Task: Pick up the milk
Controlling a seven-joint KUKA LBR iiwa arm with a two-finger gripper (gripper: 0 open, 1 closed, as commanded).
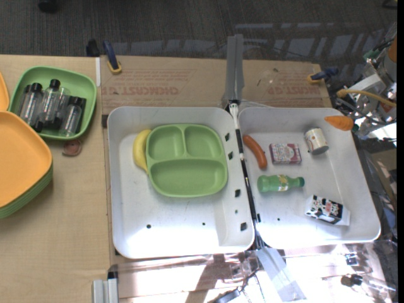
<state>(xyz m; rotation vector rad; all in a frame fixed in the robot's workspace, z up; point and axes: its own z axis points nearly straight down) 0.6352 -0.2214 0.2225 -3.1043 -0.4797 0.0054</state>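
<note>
Leaving the pincer's state as something I cannot tell, the milk (pixel 327 209), a cow-patterned carton, lies flat near the lower-right corner of the right bin (pixel 363 188), apart from the green bottle (pixel 281 183), so a grasp from above looks unobstructed.

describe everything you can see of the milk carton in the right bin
The milk carton is a small white box with black cow-like patches, seemingly printed cardboard. It lies on its side, slightly askew, on the floor of the right bin near the front right corner. Nothing else touches it; the green bottle lies apart to its upper left.
</note>
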